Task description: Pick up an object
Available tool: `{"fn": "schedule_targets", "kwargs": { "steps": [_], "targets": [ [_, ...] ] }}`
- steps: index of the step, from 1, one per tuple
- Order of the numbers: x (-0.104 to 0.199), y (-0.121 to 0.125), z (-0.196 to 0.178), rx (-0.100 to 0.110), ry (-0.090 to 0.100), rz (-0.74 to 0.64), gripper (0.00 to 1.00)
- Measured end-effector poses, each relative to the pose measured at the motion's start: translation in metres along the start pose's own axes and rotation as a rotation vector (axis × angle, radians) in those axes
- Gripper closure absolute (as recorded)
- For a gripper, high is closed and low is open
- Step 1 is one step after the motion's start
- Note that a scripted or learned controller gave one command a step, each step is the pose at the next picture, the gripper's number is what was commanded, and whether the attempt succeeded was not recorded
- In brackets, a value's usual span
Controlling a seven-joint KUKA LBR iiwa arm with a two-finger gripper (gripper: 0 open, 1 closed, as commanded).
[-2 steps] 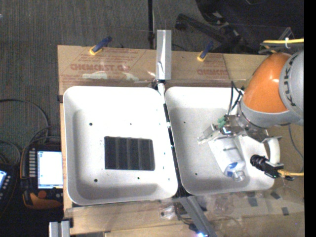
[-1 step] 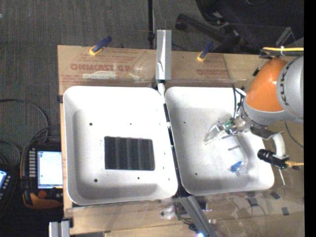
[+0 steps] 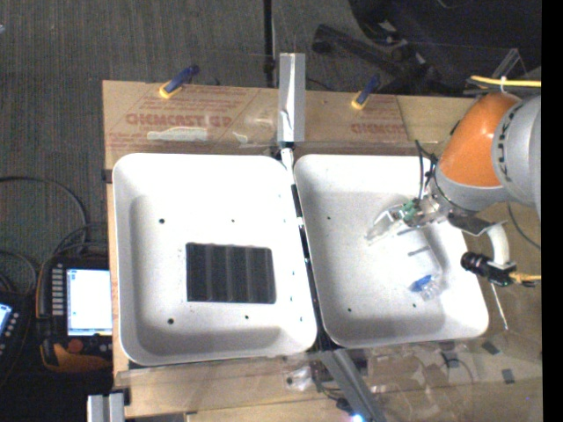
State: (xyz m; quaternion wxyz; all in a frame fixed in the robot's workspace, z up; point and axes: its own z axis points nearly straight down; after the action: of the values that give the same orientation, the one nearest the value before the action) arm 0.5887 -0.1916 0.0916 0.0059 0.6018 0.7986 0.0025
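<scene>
The grey arm [image 3: 528, 148] with its orange band [image 3: 475, 152] reached in from the right over the right-hand white bin [image 3: 352, 323]. Its gripper [image 3: 387, 222] hung low above the far middle of that bin's floor, pointing left and a little toward the near side. From where I stood the pale, see-through tip blurred into the white floor. I could not tell whether it was open or closed, nor whether it had hold of anything. Nearer the front right corner of the same bin lay a small clear piece with a blue end [image 3: 425, 286], apart from the gripper. It sat at a slant, though its shape was too small to read surely. In the left-hand white bin [image 3: 132, 236] a dark ribbed slab [image 3: 230, 273] lay flat on the floor, a little toward the near side. Its long axis ran left to right, square with the bin walls, and its ribs ran front to back. Behind the bins two blue-and-yellow clamps [image 3: 179, 80] pinned down a brown board [image 3: 202, 121] with red lettering.
</scene>
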Motion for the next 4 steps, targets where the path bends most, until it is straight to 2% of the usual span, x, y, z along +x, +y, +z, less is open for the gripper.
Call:
{"fn": "schedule_targets", "kwargs": {
  "steps": [1, 2, 3, 4],
  "targets": [
    [0.041, -0.015, -0.086, 0.011, 0.004, 0.155, 0.00],
    [0.011, 0.027, -0.002, 0.011, 0.000, 0.177, 0.00],
    [0.007, -0.032, -0.002, -0.012, -0.008, 0.090, 0.00],
    [0.011, -0.016, -0.105, 0.011, 0.002, 0.259, 0.00]
  ]
}}
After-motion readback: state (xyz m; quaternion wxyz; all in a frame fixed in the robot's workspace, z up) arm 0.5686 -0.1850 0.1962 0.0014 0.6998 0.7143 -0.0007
